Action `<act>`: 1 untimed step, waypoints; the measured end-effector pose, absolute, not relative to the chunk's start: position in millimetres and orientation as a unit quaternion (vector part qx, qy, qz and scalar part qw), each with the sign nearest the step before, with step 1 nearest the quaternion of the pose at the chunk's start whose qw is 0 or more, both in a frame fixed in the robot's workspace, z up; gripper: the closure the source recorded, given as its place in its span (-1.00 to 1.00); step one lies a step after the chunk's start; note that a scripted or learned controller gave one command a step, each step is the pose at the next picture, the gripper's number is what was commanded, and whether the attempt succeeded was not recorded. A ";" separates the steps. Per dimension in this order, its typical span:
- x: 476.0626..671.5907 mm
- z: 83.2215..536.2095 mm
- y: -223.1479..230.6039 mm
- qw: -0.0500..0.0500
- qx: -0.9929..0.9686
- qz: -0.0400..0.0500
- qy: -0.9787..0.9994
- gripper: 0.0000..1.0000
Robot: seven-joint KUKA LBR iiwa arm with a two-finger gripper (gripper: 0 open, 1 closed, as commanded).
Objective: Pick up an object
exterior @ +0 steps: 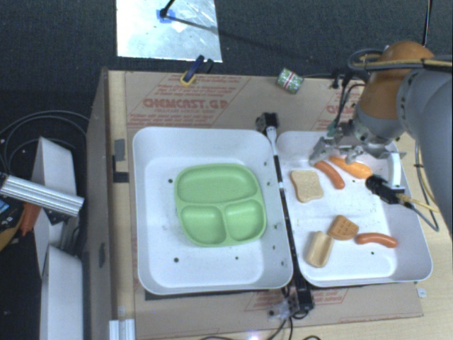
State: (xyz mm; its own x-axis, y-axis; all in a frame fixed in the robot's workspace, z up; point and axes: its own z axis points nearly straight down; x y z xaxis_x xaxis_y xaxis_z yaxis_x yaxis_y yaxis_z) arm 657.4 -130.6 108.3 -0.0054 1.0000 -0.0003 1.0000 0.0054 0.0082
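In the right bin (414, 257) lie several toy foods. A slice of bread (306, 185) is at the left. A red-brown sausage (330, 174) and an orange piece (353, 167) lie near the back. Toward the front are a tan cracker (344, 227), a pale bread roll (318, 249) and a second sausage (376, 240). My gripper (338, 149) hangs low at the back of this bin, just behind the first sausage and the orange piece. Nothing shows as lifted in it.
The left bin (152, 190) holds a green divided plate (219, 204). A black divider (282, 190) runs between the two bins. Behind the bins, on the cardboard, sit a small green-and-white roll (289, 80) and a blue-and-yellow clip (195, 69).
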 end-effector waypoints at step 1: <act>655.4 90.4 -136.2 0.004 0.706 0.004 0.708 -1.00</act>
